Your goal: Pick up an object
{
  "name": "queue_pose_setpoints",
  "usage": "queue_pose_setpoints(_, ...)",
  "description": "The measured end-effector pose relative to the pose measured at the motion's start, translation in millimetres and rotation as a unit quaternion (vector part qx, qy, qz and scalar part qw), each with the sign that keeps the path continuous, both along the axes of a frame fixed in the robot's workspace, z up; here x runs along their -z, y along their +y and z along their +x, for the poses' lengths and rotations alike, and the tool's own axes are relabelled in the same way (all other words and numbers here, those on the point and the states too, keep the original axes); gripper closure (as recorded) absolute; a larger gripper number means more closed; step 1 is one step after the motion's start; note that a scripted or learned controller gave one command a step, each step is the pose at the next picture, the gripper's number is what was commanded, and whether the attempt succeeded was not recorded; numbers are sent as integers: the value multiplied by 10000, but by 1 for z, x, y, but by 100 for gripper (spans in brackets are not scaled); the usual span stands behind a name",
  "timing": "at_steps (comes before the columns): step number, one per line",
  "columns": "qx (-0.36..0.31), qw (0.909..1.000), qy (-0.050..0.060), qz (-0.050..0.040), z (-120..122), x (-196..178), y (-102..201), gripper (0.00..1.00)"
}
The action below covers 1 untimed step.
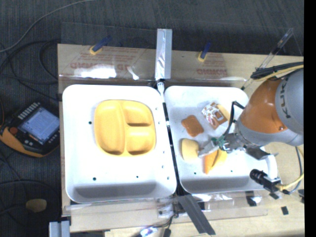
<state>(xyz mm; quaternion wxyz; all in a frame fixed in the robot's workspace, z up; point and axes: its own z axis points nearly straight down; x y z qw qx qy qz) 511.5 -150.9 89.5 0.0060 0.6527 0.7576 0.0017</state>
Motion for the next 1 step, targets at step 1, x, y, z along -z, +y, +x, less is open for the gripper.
queue_pose_setpoints(1,5,10000,13,13,0,-9,0,100)
